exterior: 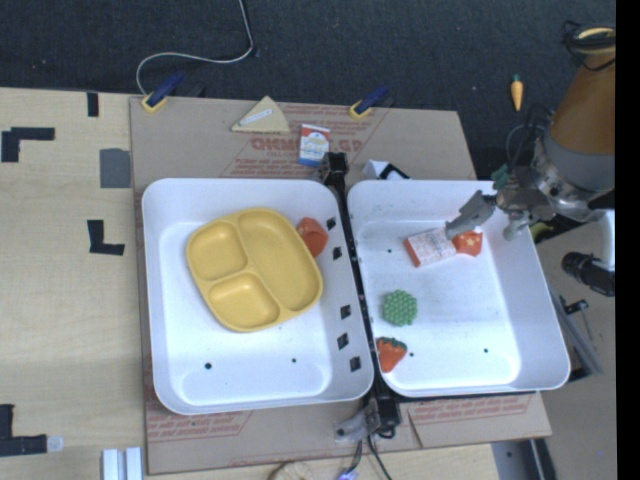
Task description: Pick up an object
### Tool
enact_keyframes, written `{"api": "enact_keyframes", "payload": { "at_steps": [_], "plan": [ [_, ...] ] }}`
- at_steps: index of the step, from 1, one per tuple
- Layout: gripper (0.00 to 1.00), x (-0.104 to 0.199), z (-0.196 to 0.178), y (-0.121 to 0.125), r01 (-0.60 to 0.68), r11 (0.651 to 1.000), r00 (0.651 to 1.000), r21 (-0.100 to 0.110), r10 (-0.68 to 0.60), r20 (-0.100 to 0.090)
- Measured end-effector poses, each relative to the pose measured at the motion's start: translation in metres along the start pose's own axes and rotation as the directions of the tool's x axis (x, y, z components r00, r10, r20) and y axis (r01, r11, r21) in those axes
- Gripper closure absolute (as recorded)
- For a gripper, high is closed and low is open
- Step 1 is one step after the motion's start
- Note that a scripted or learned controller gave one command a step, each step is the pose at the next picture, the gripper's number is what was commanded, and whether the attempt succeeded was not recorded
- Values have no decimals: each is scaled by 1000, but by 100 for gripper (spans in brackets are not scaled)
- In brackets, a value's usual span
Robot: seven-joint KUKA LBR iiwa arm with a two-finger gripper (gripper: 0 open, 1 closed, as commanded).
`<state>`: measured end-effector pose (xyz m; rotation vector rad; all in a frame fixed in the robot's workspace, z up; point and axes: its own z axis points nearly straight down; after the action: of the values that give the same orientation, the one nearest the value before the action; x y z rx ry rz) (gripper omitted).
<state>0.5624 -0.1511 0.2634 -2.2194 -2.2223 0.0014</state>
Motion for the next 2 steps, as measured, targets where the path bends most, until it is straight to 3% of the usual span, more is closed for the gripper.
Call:
{"api": "enact_keyframes", "payload": {
  "at_steps": [1, 2],
  "plan": [
    [0, 22, 177, 10, 1, 1000, 1000, -4, -1, -1],
    [0, 35, 179, 75, -6, 1000, 1000, 22, 6, -1]
  ]
}}
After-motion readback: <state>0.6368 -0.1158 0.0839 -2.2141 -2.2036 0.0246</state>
